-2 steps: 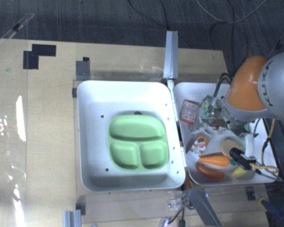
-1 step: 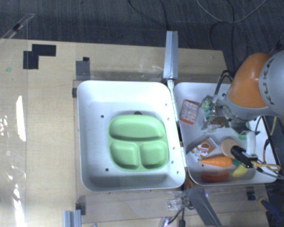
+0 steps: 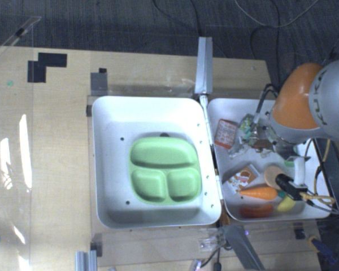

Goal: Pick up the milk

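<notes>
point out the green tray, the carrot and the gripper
green tray (image 3: 164, 169): camera view, on its centre ridge.
carrot (image 3: 259, 193): camera view, on its orange body.
gripper (image 3: 246, 137): camera view, at its tip.

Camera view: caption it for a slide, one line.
KUKA arm's gripper hovers over the right bin of toy groceries; green divided tray sits in the left bin.

Robotics lab. Pale wooden bench (image 3: 45, 151) on dark carpet (image 3: 101, 10); two white bins (image 3: 101, 151) clamped by metal brackets (image 3: 204, 66) at 12 o'clock; loose cables (image 3: 260, 4) at 1 o'clock; black tape markers (image 3: 45, 65) at 10 o'clock.
</notes>
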`<move>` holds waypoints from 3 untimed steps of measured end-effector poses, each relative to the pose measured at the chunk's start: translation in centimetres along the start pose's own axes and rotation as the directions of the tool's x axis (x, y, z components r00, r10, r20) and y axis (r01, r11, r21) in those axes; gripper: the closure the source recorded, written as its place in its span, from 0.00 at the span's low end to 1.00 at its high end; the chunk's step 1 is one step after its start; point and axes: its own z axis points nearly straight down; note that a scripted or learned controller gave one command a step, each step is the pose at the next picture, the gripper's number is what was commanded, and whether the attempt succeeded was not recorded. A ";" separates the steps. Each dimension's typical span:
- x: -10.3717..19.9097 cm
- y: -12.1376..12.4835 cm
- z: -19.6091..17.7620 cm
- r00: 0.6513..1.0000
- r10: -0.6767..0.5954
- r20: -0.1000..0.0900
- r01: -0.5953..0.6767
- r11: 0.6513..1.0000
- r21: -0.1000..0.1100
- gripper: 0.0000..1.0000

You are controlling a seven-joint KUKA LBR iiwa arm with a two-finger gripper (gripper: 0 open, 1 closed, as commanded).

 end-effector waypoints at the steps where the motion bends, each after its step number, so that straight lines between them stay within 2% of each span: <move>1: 0.3 -4.9 1.3 0.984 -0.181 -0.001 0.181 0.984 0.008 0.00; 2: -1.2 3.8 3.1 0.962 -0.273 0.002 0.273 0.962 -0.001 0.00; 3: -2.0 6.1 3.2 0.952 -0.305 0.000 0.305 0.952 0.002 0.00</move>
